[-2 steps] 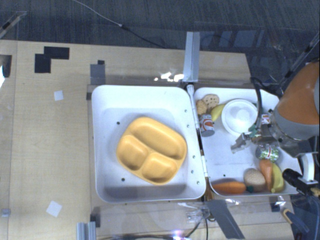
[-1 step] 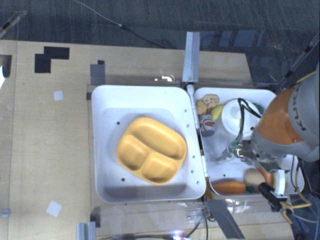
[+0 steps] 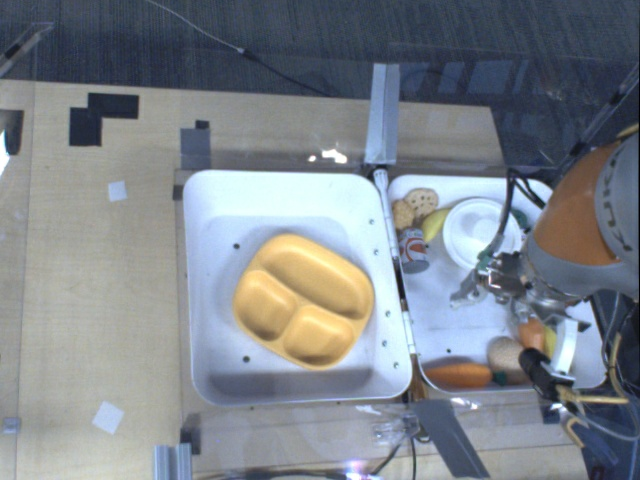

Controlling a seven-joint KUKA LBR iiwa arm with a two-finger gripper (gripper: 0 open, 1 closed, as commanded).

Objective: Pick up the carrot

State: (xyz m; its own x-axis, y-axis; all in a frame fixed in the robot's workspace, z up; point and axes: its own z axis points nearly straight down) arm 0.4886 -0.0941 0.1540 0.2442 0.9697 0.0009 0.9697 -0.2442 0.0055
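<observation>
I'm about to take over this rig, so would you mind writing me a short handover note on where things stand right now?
Gripper: low over the right bin, near its front right corner; I cannot tell how it is set, and nothing is visibly held.
Carrot: lying flat along the right bin's front wall, left of the gripper, beside a tan rounded item.
Also in the right bin: cookies, a small can, a white bowl.
Left bin: holds a yellow divided tray.
Done: nothing confirmed; the carrot is not lifted.
Left: reach the carrot, grasp it, lift it.
</observation>
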